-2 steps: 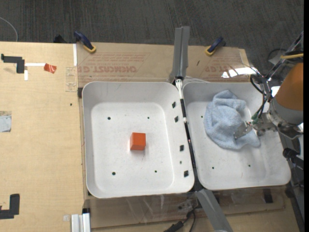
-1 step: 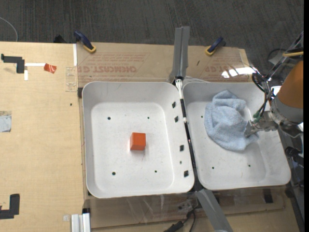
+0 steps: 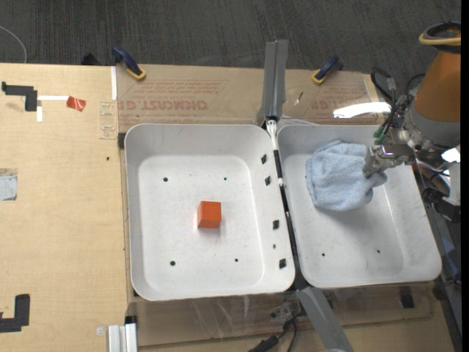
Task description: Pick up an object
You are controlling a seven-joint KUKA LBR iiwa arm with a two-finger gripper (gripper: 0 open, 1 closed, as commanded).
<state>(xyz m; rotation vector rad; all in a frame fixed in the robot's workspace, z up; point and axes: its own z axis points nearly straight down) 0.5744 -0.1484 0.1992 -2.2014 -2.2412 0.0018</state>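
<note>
2 bins sit on the desk (image 3: 58,218). One pale blue cloth (image 3: 337,174), soft, light and floppy, lies bunched toward 12 o'clock in the right bin (image 3: 410,270); a raised fold looks easiest to pinch. At the cloth's 3 o'clock edge, the claw (image 3: 375,169) is blurred; whether it grips is unclear.

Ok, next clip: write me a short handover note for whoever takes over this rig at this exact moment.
Hand: low at the right edge of the light blue cloth, touching it; grip not confirmed.
Things: cloth bunched in the upper part of the right bin; orange block near the middle of the left bin.
Done: hand brought to the cloth.
Left: secure a grasp and lift it.
</note>
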